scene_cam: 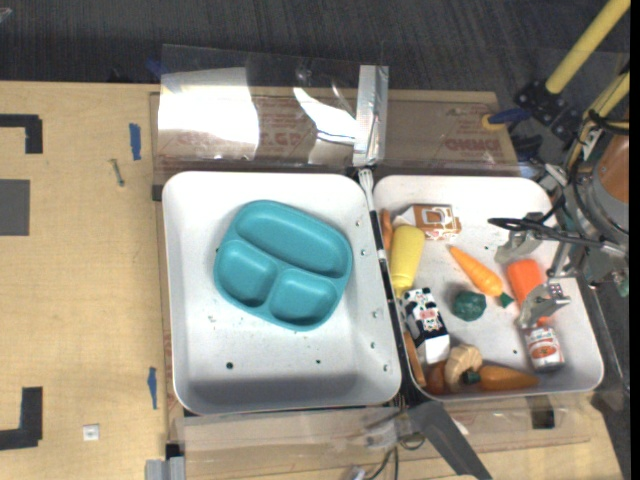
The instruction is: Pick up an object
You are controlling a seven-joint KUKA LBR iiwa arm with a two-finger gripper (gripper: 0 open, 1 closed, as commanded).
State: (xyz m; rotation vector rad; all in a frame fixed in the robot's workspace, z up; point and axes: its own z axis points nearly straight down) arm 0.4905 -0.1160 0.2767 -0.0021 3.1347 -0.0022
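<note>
The right white bin (478,190) holds several small items. A yellow bottle (405,255) lies by its left wall. An orange carrot (476,271) and a green round piece (468,305) sit mid-bin. An orange block (523,276) and a red-and-white can (544,347) lie at the right. My gripper (540,303) hangs low over the bin's right side, just above the can and beside the orange block. Nothing is visibly held.
A black-and-white carton (425,315), a beige lump (462,361) and a long brown-orange vegetable (505,376) crowd the bin's front. A small brown box (433,220) lies at its back. The left bin (195,228) holds a teal divided plate (283,264).
</note>
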